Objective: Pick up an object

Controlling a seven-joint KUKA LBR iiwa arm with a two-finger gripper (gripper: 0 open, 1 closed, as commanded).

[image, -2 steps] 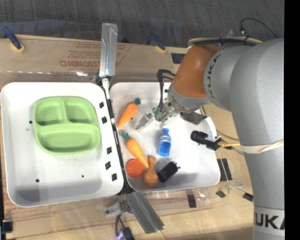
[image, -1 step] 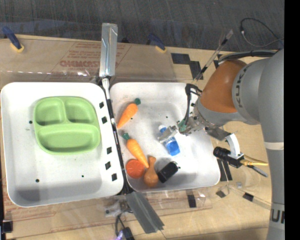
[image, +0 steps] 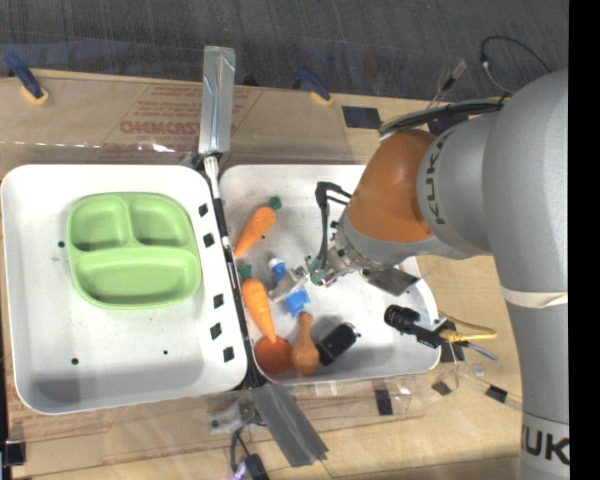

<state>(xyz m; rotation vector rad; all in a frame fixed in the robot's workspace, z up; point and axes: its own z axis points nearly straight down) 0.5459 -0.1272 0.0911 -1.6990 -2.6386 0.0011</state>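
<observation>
**Two bins, one crowded**

The left bin (image: 30, 298) holds a green divided plate (image: 133, 248). The right bin (image: 280, 183), frame centre, holds two carrots (image: 255, 230) (image: 259, 309), small blue pieces (image: 296, 301), a tan pear-shaped toy (image: 304, 347), a red ball (image: 272, 353) and a black block (image: 337, 342). The end effector (image: 323, 268) sits low among them; whether it is apart or together I cannot tell.

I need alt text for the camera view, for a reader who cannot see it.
A grey robot arm reaches from the right, its gripper low in the right bin among toy carrots and small blue pieces. The left bin holds a green divided plate.
</observation>
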